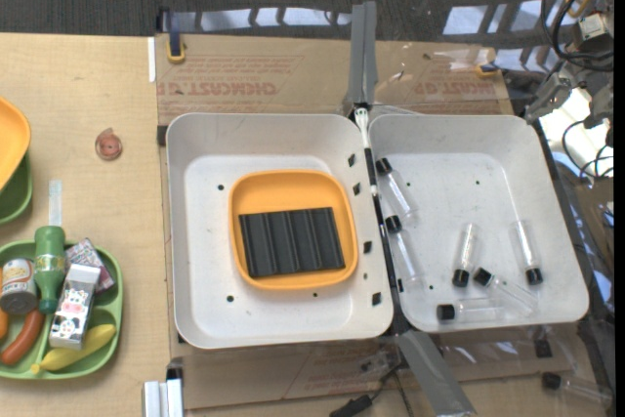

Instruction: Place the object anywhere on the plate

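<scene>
Plate (293, 242) sits in left bin (195, 210), dark ribbed slab on it. Tubes (467, 259) lie loose in right bin (527, 171), several touching. You risk slip: clear tubes roll, neighbours crowd grasp. Jaws' state: cannot tell.

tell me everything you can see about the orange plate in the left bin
The orange plate is a rounded square with a raised rim, plastic by its look. It lies flat near the middle of the left bin, resting on the bin's white floor. A dark ribbed rectangular panel covers most of its middle. No tube lies on it.
</scene>
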Robot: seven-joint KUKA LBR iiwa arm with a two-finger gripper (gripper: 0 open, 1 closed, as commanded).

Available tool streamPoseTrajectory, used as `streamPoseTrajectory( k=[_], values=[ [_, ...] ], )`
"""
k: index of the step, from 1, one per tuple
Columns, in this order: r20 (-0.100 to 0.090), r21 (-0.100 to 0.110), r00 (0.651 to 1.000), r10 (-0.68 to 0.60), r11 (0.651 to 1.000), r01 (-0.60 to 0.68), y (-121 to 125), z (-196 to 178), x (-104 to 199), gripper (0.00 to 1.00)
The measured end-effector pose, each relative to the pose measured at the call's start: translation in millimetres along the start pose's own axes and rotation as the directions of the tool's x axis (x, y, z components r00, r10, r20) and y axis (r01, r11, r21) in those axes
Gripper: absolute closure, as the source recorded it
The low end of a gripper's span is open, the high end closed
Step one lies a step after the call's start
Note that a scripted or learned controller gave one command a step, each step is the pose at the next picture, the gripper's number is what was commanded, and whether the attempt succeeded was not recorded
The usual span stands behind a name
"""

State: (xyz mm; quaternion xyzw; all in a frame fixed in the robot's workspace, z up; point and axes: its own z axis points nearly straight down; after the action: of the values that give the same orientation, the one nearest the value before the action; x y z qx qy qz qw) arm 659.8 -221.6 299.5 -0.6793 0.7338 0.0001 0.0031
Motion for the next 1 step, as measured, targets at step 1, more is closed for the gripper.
streamPoseTrajectory(
  k=[1],
  values=[
    [0.000,0.001,0.999,0.034,0.999,-0.034,-0.1,-11.5,0.2,0.00]
  ],
)
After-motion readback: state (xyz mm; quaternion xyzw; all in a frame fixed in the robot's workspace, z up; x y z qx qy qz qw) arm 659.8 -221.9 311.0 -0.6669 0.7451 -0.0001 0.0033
